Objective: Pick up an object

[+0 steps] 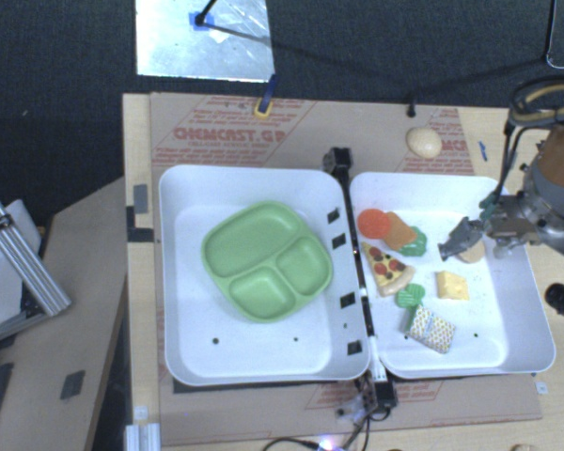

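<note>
Bench (pixel 141 280) bears two white bins (pixel 183 346), egg (pixel 423 142).

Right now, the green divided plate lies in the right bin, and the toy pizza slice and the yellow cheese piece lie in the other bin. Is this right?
Not quite. The camera view shows the green divided plate in the left bin, not the right one. The toy pizza slice and the yellow cheese piece lie in the other bin, as you say.

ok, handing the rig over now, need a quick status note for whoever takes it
Hand: over the right white bin, nothing visibly held; above the yellow cheese block.
Right bin: orange-red round toy, pizza slice toy, green toy piece, patterned packet.
Left white bin: green divided plate.
Done: nothing picked.
Left: grasp and lift one object.
</note>
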Tool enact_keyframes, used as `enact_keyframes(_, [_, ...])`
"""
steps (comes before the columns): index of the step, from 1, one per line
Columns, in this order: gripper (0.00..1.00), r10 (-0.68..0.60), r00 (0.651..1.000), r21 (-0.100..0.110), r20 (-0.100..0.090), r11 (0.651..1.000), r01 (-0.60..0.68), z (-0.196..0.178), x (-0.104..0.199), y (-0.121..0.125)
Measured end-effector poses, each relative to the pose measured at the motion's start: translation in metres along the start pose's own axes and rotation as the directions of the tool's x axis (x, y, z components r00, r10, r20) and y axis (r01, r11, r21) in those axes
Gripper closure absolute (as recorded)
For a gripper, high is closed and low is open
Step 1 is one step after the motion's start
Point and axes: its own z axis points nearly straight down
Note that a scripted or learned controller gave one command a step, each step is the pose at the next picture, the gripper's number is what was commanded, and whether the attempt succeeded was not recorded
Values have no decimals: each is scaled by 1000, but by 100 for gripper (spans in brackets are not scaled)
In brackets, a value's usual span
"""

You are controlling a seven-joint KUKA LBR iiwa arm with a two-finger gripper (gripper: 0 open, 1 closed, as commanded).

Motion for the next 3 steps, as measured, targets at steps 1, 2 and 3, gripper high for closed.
enact_keyframes(1, [0, -2, 1000, -9, 1, 1000, 2, -4, 0, 2])
enact_keyframes(2, [0, 0, 1000, -2, 0, 1000, 0, 59, 0, 1])
enact_keyframes(3, [0, 1, 1000, -3, 0, 1000, -1, 108, -9, -2])
